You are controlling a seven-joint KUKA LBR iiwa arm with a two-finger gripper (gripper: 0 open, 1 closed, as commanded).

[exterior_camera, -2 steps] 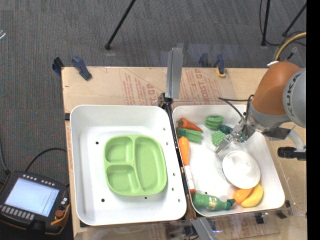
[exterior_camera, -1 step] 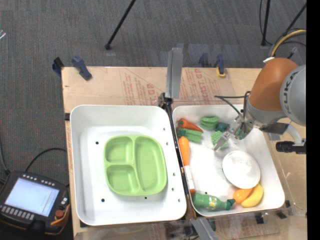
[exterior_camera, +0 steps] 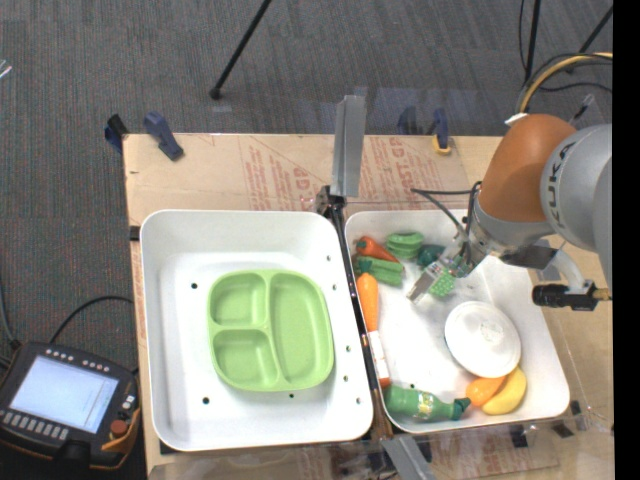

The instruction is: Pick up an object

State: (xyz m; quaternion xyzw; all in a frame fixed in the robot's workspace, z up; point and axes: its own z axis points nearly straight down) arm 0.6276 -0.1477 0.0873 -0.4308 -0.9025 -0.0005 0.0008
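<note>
A small green plastic bottle (exterior_camera: 422,403) lies along the front edge of the right white bin (exterior_camera: 545,353), beside a yellow banana-shaped toy (exterior_camera: 507,393) and a round white lid (exterior_camera: 482,337). The gripper (exterior_camera: 436,280) hangs over the bin's middle; its fingers pinch a small green-and-white object (exterior_camera: 441,284). A green divided plate (exterior_camera: 270,330) fills the left bin (exterior_camera: 170,268).

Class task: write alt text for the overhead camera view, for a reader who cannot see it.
A grey robot arm reaches from the right, its gripper low over the right bin of toy food and a white plate. The left bin holds a green divided tray.
</note>
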